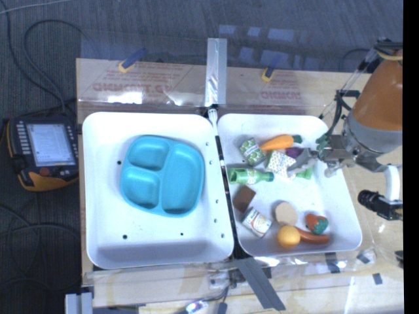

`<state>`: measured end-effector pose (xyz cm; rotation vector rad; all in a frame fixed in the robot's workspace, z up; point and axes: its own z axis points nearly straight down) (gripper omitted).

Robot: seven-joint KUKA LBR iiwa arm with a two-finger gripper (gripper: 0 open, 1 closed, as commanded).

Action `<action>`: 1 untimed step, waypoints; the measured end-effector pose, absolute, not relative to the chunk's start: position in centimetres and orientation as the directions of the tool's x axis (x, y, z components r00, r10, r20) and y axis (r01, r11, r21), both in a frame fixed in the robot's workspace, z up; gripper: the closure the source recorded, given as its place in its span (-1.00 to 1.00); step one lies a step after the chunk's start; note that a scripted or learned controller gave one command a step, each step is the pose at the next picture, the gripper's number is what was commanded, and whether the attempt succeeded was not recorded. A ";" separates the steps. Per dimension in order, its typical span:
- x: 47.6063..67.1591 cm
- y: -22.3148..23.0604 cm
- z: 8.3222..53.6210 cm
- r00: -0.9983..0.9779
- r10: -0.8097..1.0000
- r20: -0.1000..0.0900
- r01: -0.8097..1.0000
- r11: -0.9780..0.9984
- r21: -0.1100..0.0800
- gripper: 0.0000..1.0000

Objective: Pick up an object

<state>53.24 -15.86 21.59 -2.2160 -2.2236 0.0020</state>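
Carrot [277, 142] looks like the likeliest pick: lies just left of the gripper [308, 164] and slightly up-frame, in the right bin [347, 208]. Long axis near horizontal in frame, tilted a little; orange tip points left, away from the gripper, green top end nearest it. Purple piece [294, 153] touching or nearly touching the green end, directly between carrot and gripper. Patterned white block [279, 162] just below the carrot, green bottle [250, 174] further left and lower, lying flat with its long axis also near horizontal.

Gripper low over the bin near the right wall, fingers too small and cluttered to read: cannot tell whether spread or closed, nothing seen between them.

For a clean grasp, judged from layout: close across the carrot's short axis, mid-body, not along it. Approach from above, clear of the purple piece, else risk of nudging it or catching two items.
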 end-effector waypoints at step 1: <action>60.0 -20.9 19.2 0.243 0.970 -0.002 0.970 -0.243 -0.002 -1.00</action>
